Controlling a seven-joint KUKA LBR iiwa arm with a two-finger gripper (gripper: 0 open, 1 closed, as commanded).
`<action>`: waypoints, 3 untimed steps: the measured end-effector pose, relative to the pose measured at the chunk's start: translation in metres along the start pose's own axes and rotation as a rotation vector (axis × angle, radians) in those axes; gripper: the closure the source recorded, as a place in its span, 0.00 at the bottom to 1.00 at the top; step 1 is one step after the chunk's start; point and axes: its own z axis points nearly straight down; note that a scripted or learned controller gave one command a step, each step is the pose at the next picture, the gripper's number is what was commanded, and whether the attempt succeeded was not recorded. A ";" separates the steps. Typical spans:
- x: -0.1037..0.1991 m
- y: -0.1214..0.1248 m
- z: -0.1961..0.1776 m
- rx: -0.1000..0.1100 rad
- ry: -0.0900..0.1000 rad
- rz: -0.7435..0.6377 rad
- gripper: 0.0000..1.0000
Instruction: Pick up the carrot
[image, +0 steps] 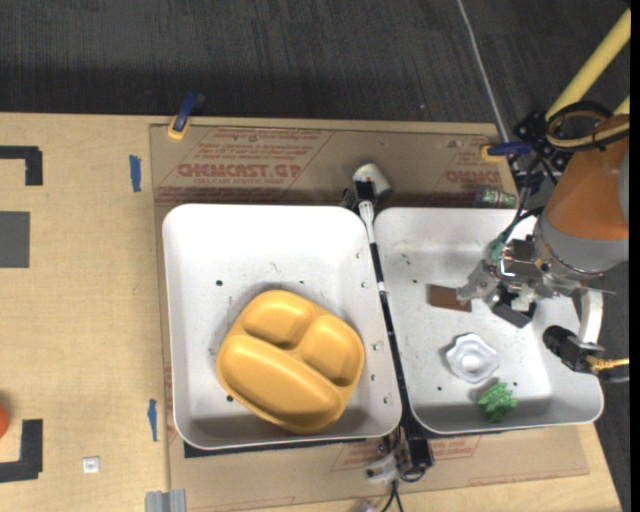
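Rims first: the two white bins sit side by side, their inner walls nearly touching, with a dark cable (380, 300) running along the seam between them; the left bin (200, 250) is largely taken up by a big yellow moulded lump (290, 358) that lies toward its near edge, leaving bare floor along the far wall and far left corner; the right bin (580, 400) has open floor across its far left part and its near left corner.

The gripper (505, 288) hangs over the right half of the right bin, near the right rim; whether it is open or closed cannot be told from this angle, and nothing can be seen held in it; the arm (592, 195) rises behind it with its orange band over the bin's far right corner.

Three small things lie in the right bin: a brown flat piece (443, 296) just left of the gripper, a white crumpled object (470, 358) nearer the middle, and a green leafy piece (496, 398) close to the near rim; which of these, if any, is the carrot cannot be told.

Both bins rest on a cardboard sheet (250, 165) held by a blue clamp (184, 115) at its far left corner; the sheet lies on a pale wooden bench (70, 330) marked with black tape (30, 165); dark carpet (250, 50) lies beyond.
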 end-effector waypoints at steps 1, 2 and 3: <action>0.025 -0.030 0.081 0.003 0.001 0.637 0.00; -0.015 0.050 0.038 -0.003 0.000 0.567 0.00; -0.067 0.054 0.076 -0.002 0.019 0.411 0.00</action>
